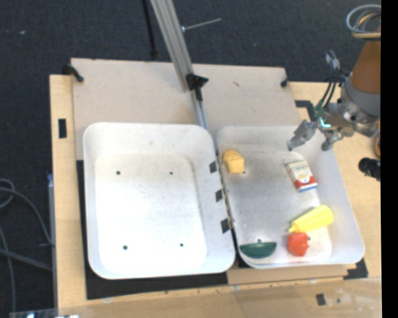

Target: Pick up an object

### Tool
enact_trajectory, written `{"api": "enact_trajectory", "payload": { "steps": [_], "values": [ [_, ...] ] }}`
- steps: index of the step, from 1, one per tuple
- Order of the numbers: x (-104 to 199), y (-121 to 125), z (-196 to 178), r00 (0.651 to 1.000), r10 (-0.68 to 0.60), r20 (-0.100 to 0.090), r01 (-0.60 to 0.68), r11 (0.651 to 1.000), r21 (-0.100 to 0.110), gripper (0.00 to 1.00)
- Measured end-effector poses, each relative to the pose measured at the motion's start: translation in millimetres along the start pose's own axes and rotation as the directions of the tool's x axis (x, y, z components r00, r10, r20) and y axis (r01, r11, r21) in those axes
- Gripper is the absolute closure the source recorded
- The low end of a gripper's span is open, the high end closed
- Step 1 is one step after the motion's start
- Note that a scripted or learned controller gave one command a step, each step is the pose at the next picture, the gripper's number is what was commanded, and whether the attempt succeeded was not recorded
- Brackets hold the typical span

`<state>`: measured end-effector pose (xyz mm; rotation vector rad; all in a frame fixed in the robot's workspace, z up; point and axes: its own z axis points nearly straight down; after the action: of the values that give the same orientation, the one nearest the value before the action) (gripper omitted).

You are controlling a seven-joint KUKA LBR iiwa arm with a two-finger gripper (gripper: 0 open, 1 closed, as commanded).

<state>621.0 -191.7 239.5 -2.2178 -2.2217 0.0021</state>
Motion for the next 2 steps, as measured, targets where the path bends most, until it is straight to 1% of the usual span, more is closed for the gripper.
{"api": "enact_trajectory", "payload": {
  "steps": [1,2],
  "values": [
    [0,1,-3,1.0,-0.002,0.003,0.002,1.0,-0.004,0.0],
    [6,5,54,1.0,-0.004,0.003,0.004,1.0,0.001,0.0]
  ]
}}
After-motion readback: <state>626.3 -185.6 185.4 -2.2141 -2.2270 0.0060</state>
